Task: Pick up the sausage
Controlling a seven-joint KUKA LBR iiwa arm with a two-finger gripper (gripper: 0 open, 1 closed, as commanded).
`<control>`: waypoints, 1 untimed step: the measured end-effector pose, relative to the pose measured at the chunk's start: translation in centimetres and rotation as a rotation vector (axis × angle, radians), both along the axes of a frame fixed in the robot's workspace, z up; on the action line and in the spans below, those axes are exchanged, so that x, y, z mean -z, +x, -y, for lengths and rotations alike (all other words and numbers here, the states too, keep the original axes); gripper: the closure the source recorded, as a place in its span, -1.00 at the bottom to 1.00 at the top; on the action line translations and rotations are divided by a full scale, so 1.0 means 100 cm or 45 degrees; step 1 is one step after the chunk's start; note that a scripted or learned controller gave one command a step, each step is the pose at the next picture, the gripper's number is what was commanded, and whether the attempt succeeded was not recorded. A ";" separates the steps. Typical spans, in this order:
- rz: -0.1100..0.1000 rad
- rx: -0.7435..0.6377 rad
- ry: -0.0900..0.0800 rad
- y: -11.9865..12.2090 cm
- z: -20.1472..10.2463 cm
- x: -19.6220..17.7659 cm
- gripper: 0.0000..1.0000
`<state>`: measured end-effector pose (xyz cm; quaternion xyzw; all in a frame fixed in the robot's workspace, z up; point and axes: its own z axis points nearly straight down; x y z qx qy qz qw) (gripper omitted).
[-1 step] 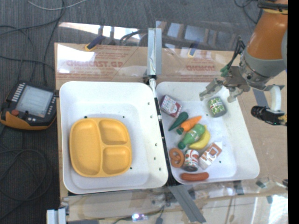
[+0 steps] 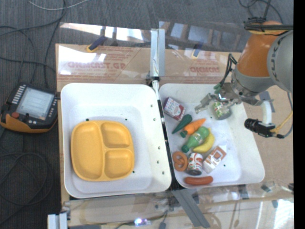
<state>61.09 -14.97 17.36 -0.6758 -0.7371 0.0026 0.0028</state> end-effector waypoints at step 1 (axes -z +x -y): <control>0.019 -0.054 -0.001 0.015 0.012 0.086 -1.00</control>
